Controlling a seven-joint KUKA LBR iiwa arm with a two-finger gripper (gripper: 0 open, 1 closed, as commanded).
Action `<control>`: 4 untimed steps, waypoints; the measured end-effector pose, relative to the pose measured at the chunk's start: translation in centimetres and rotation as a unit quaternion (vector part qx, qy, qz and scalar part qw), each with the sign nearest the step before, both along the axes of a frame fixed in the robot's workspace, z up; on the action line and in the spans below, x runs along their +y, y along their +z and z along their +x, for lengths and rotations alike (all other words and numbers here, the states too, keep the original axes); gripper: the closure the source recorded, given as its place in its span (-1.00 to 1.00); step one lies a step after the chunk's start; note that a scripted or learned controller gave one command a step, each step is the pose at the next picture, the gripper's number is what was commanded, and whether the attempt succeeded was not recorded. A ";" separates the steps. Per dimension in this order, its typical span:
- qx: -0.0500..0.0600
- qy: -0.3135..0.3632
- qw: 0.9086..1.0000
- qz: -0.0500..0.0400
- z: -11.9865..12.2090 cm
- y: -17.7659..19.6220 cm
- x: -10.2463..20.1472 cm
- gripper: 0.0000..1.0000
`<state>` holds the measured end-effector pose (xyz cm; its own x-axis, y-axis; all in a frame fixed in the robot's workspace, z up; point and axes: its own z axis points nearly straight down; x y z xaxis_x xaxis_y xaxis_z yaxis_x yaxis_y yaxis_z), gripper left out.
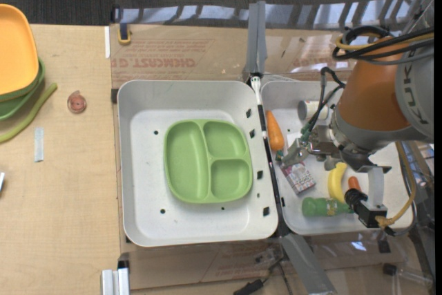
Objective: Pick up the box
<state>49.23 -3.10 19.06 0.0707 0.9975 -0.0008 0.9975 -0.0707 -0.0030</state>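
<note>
I have the grey arm with its orange band [369, 97] reaching in over the right-hand shallow white bin [407, 217], and the two-finger gripper [302, 150] is down low near that bin's left wall. Whether the pincer is wide, narrow or closed on anything I cannot tell; the wrist and cabling crowd it from this slanted angle.

The thing I am after, the small flat box with a pink and white printed face [300, 178], lies on the floor of the right bin close to its left wall, tilted askew and just below the gripper. It looks to be touching or nearly touching the tool, but I see no sign that it is lifted, so I judge the pick not yet made.

Clutter explains why the approach is so tight. An orange carrot-shaped piece [275, 132] lies along the left wall just above the box, a yellow banana-shaped toy [335, 179] sits just to its right, and a green plastic bottle [323, 207] lies on its side near the bin's front edge. A descent from straight above seems the only way in between them.

The left white bin [131, 169] carries a green divided plastic plate [207, 161] at its middle, well apart from the work. On the bench's left edge sits a stack of orange and green dishes [15, 65].

My worry is the box's flatness: a thin item lying on the floor gives little to grip.
</note>
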 end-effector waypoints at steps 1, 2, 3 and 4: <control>0.001 -0.032 0.999 0.000 -1.5 0.0 -1.4 -1.00; 0.001 -0.032 0.999 0.000 -1.5 0.0 -1.4 -1.00; -0.001 -0.069 0.998 0.000 -1.5 0.0 0.1 -1.00; 0.000 -0.074 0.997 0.000 -1.5 0.0 -1.5 -1.00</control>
<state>47.71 -4.60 19.09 0.2172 0.9761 -0.0010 0.9761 -0.2172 -0.0025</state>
